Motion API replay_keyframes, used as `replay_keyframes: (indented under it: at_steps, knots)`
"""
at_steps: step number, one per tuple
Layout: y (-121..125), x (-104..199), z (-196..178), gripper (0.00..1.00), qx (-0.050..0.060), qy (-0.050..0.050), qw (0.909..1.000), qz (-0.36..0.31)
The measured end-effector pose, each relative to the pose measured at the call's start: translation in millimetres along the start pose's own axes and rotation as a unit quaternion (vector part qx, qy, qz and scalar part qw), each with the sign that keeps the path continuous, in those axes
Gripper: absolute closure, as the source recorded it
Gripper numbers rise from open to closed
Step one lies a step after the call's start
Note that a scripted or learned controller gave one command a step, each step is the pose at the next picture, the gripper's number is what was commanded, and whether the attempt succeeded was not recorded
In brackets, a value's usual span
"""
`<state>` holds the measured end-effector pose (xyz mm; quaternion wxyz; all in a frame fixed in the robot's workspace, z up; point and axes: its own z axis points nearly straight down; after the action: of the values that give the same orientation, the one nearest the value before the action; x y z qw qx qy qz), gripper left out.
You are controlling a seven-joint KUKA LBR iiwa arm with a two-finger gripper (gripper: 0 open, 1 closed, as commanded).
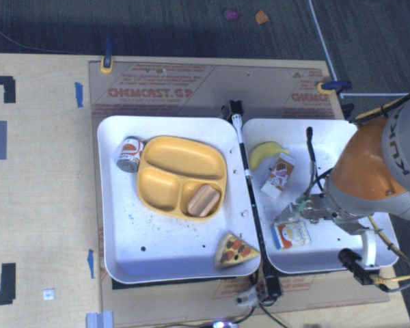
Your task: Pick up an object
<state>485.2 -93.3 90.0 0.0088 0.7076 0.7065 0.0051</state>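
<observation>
Left bin (116,203): a small can (129,154) lies on its side at the far left corner, touching the rim of a yellow divided tray (181,175). The tray has three compartments; a hot dog (203,199) rests in the near right one. A pizza slice (236,250) lies apart from the tray at the near right corner of this bin, close to the wall between the bins.

Right bin (328,255): a banana (266,152) lies at the far left side, and a small white carton (279,173) with red print sits just beside it, tilted. Nearer the camera, a flat printed packet (293,235) lies on the bin floor.

My claw (302,207) hangs over the middle of the right bin, just above the packet and near the carton. I see nothing gripped, and whether my claw is spread or closed I cannot tell. My arm (372,169), orange band uppermost, reaches in from the right.
</observation>
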Motion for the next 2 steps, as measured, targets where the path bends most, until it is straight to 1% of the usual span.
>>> replay_keyframes:
  at_steps: [2]
  knots:
    - [0.0, -0.1, 0.0, 0.00, 0.000, 0.000, 1.0000, 0.000]
